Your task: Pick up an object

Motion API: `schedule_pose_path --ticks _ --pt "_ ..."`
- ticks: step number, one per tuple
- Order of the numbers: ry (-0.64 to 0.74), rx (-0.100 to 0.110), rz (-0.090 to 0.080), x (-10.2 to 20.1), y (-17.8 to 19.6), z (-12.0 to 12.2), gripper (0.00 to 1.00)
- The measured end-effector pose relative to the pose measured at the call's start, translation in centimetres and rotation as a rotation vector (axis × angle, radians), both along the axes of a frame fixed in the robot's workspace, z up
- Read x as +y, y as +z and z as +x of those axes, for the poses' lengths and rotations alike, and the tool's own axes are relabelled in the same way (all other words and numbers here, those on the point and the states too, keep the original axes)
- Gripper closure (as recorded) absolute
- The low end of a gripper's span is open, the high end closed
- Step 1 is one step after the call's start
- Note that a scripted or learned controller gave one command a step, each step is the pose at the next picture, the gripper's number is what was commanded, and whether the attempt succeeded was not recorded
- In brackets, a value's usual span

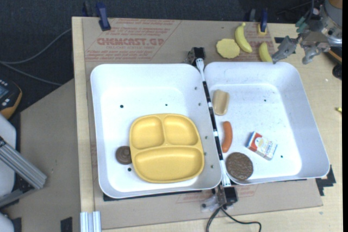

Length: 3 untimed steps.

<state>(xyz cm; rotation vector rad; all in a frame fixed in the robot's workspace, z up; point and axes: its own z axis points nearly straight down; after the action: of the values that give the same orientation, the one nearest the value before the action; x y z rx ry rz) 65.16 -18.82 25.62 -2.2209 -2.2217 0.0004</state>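
Tool: the tool [293,50] hangs at the far right, over the tabletop [163,35] just past the far rim of the right bin; its two fingers are spread wide with nothing between them
Left bin: the left bin [109,89] holds a yellow divided plate [165,147] in its near half; a small brown round piece [124,155] lies touching the plate's left edge
Right bin: the right bin [283,89] holds four things; a tan wedge-shaped piece [220,102] lies by the left wall; an orange-red sausage [227,136] lies nearer, also along that wall; a dark brown round patty [239,165] sits in the near left corner; a small white carton with red and blue print [261,145] lies tilted, right of the sausage and well apart from the tool
Behind the bins: a yellow banana [242,38], a second banana [265,52] and a flat yellow lumpy piece [228,48] lie on the tabletop beyond the right bin; the second banana is just left of the tool
Clamps: blue clamps [101,16] grip the far edge of the tabletop
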Motion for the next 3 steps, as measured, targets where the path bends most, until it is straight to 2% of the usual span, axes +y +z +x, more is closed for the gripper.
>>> schedule_pose_path --ticks 1,2,3 --pt "-0.002 0.016 0.006 3.9 -8.3 -9.6 0.00" --pt "-0.001 0.014 0.006 7.6 -14.3 -17.5 0.00" --pt "-0.004 -0.007 -0.009 8.6 -16.8 -16.0 0.00"
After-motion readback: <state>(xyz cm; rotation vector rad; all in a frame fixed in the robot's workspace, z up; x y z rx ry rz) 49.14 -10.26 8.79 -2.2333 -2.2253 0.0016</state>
